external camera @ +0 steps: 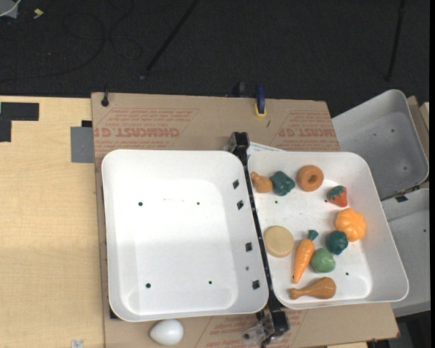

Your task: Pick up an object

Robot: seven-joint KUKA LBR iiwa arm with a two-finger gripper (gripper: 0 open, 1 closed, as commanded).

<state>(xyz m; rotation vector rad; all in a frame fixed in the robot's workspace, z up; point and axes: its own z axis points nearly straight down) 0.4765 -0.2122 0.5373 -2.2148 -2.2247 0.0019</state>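
The right bin (380, 216) holds several toy foods. A glazed doughnut (309, 177) lies at the back beside a dark green vegetable (282, 183) and a small tan piece (261, 183). Along the right side sit a strawberry (337, 195), an orange pumpkin (350, 224) and a dark green piece (337, 242). In the middle are a round beige biscuit (278, 241), a carrot (303, 258) and a green pepper (322, 260). A drumstick (313, 289) lies near the front wall.
The left bin (123, 267) stands beside the right one, joined by black clips (249, 246) along the shared edge. A white egg (166, 332) lies on the cardboard in front of the left bin. A grey tray (384, 136) leans at the far right.
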